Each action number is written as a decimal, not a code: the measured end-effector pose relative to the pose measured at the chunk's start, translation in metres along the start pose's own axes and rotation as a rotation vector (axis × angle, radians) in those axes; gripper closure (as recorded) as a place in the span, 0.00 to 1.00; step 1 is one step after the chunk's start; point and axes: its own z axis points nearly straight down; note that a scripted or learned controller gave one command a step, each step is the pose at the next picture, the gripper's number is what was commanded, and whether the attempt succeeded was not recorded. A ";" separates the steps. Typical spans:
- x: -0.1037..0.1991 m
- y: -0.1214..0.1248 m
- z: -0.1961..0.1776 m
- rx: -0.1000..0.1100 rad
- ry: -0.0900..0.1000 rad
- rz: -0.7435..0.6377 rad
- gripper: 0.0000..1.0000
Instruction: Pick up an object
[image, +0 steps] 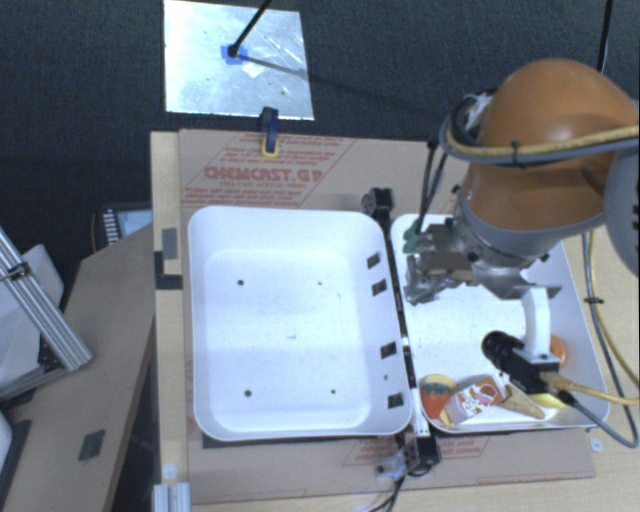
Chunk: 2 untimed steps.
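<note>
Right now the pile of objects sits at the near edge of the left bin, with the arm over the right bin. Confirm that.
Not quite. The camera view shows the pile of objects at the near edge of the right bin, not the left bin. The arm is over the right bin, as you said, with its pincer near that bin's far left part.
</note>
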 end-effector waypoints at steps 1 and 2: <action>0.005 0.000 -0.152 -0.034 0.007 -0.006 1.00; -0.005 -0.001 -0.196 -0.022 0.004 -0.002 1.00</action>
